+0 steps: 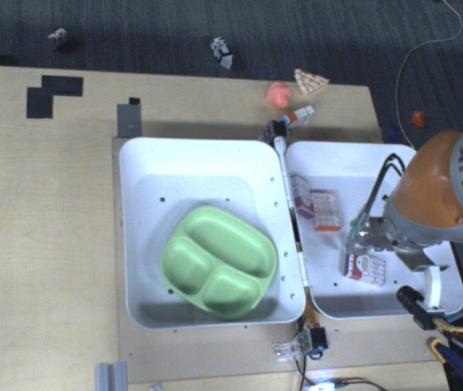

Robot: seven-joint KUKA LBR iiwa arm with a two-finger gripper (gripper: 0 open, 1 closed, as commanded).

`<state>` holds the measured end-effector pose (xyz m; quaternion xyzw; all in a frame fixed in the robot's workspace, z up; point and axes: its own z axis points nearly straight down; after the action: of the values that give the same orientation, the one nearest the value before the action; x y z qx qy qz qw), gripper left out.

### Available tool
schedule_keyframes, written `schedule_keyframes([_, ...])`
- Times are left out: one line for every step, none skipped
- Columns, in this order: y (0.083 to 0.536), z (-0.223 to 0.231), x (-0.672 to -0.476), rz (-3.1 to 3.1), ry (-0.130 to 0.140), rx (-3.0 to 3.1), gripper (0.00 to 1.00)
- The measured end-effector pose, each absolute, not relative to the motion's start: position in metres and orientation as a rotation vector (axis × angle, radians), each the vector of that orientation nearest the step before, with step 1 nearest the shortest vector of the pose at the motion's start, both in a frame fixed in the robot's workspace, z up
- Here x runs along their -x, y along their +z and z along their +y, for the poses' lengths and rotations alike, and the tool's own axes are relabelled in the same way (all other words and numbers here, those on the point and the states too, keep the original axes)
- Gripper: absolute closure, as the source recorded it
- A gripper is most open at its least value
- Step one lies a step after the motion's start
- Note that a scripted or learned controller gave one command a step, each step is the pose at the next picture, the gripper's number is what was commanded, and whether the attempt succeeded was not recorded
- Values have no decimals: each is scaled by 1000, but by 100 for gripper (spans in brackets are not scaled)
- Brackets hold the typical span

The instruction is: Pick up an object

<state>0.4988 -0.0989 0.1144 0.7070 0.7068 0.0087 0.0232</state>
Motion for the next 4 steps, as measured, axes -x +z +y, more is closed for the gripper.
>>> schedule_keyframes([114, -99, -499, 2189, 27, -2189, 0])
schedule_keyframes([125, -98, -500, 2189, 32, -2184, 100])
schedule_keyframes([125, -98, -500, 2189, 32, -2184, 0])
schedule_keyframes([91, -92, -493, 2200, 14, -2204, 0])
